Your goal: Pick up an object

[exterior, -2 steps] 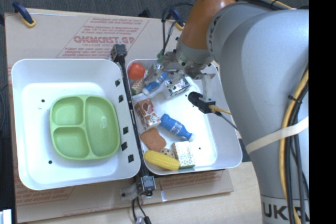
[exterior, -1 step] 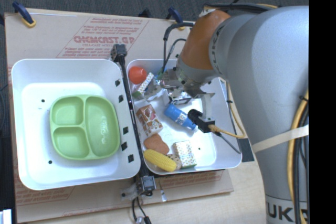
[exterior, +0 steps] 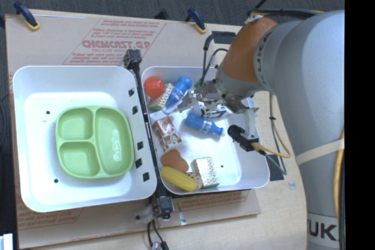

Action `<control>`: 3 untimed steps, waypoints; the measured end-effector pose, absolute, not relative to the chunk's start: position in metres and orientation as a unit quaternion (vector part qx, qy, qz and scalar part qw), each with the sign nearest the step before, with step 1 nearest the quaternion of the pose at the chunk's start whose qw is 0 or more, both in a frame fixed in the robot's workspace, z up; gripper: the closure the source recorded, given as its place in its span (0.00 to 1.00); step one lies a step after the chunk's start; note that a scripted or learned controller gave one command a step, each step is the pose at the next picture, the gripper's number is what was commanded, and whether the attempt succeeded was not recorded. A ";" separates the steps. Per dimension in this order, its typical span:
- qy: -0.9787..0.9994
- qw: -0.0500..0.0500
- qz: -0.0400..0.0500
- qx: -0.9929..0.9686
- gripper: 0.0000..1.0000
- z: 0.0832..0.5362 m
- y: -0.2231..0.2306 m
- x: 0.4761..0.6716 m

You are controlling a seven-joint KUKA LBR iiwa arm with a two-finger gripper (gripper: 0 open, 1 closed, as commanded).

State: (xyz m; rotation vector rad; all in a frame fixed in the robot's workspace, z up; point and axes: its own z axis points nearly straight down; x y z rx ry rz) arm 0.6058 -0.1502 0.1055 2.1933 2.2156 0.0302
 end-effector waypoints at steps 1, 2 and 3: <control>0.710 0.005 -0.005 0.704 0.00 0.104 -0.124 0.659; 0.710 0.008 0.003 0.705 0.00 0.104 -0.123 0.654; 0.710 0.018 0.009 0.704 0.00 0.106 -0.120 0.630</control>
